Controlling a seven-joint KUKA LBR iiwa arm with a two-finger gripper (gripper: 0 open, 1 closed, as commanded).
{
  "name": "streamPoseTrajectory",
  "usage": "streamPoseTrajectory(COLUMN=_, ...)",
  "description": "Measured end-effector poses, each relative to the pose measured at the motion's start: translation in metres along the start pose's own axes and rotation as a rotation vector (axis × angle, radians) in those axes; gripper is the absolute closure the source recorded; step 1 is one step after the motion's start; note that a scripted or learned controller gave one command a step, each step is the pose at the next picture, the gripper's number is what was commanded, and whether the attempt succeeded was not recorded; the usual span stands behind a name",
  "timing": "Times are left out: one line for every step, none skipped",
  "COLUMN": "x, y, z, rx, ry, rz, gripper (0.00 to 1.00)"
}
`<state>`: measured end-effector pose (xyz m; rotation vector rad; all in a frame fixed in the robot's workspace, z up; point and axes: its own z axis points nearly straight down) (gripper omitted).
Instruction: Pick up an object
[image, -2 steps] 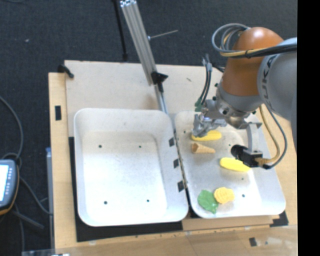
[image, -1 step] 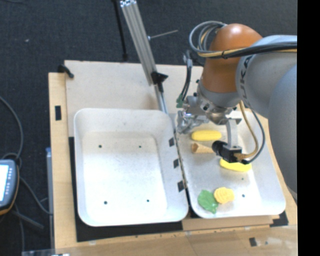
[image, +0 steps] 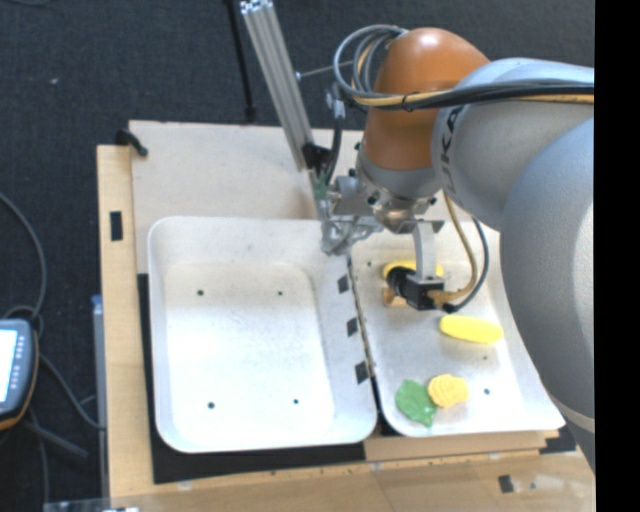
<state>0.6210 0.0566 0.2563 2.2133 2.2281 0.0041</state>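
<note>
The grey two-finger gripper (image: 343, 236), its opening untellable, is being held at the far-left corner of the shallow white right bin (image: 400, 340), while the yellow oblong plastic toy (image: 470, 329) inside is being left unpicked.

A yellow oblong piece (image: 470, 329) lies flat in the right bin (image: 405, 345), near its right wall, with the long axis almost across the view and a little lower at the right end. Nearer to the front rim lie a round yellow piece (image: 447, 390) (its surface looks ribbed, though it is too small to be sure) and a flat green piece (image: 414, 402). These two touch each other, the green one on the view's left. The oblong piece lies apart from both.
</note>
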Motion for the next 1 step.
streamPoseTrajectory(x=-0.0034, y=-0.0008, z=0.0003, rx=0.003, ry=-0.003, rz=0.002, gripper=0.00)
